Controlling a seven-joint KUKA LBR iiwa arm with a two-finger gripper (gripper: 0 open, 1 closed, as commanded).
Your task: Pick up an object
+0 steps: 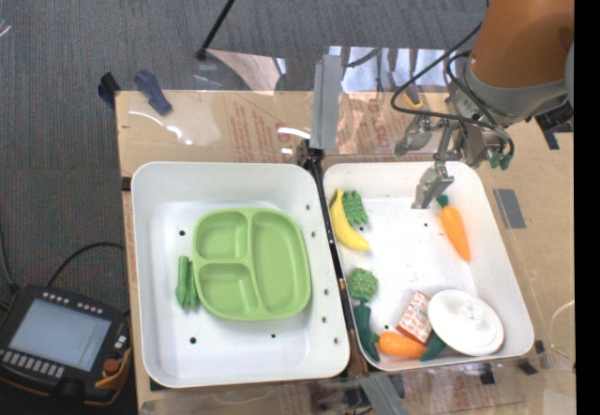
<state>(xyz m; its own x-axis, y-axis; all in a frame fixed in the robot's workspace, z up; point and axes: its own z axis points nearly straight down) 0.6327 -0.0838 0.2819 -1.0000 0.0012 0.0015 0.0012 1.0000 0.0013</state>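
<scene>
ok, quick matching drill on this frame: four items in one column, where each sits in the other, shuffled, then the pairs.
Items:
1. green divided plate
2. banana
3. white lid
4. loose carrot

Places:
A. right bin, near right corner
B. left bin, centre
C. right bin, just below the gripper
D. right bin, along its left wall

Pairs: 1-B, 2-D, 3-A, 4-C

No text can be read; the red print on the carton (413,316) is too small.

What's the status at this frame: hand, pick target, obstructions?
Hand above right bin's far edge, nothing between its fingers. Nearest object: orange carrot, lying loose beside it. Nothing on top of the carrot.
</scene>
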